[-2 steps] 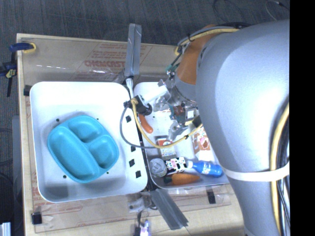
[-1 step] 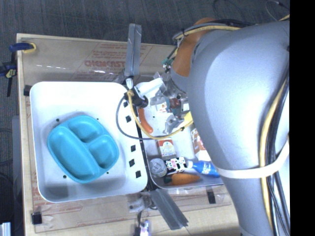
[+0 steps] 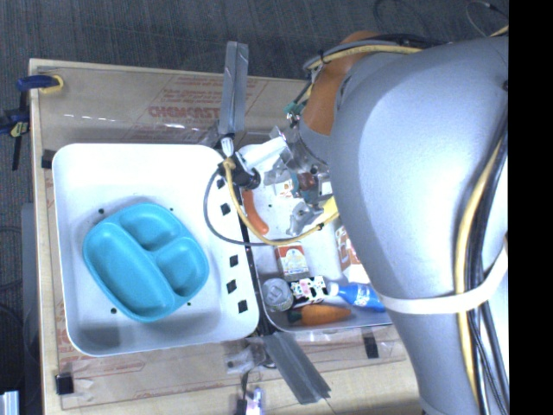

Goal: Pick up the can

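The can (image 3: 277,294) stands upright near the front left corner of the right bin (image 3: 270,322), its round silver top facing the camera. My gripper (image 3: 296,192) hangs over the middle of that bin, well behind the can and apart from it. Cables and metal parts crowd the gripper, and the big grey arm (image 3: 423,188) covers the right half of the bin.
The left bin (image 3: 78,167) holds a blue divided tray (image 3: 145,259). Beside the can lie a small red-labelled box (image 3: 292,259), a black-and-white item (image 3: 307,288), a blue bottle (image 3: 359,296) and an orange item (image 3: 321,315). An orange strip (image 3: 252,213) lies along the right bin's left wall.
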Robot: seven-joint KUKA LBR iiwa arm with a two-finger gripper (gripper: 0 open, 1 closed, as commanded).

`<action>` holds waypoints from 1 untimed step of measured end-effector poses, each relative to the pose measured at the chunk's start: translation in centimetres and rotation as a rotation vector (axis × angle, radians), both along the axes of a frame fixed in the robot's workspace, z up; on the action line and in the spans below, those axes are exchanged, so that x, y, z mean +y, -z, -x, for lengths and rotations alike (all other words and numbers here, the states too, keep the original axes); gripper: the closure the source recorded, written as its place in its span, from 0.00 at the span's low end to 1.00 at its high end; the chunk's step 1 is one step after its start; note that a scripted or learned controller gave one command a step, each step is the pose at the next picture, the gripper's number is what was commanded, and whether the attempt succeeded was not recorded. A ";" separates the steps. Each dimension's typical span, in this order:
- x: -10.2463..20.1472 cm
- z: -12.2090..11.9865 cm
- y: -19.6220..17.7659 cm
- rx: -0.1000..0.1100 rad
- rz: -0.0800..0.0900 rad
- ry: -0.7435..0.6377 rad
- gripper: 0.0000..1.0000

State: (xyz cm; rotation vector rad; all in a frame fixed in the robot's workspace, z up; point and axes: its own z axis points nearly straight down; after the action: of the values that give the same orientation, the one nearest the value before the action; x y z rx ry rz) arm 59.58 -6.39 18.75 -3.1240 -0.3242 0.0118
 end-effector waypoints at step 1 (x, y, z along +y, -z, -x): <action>-4.2 -4.8 5.1 0.002 -0.002 0.000 0.00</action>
State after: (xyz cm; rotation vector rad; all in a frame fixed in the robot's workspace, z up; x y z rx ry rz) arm 64.36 -10.63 13.64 -3.1214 -0.3244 0.0141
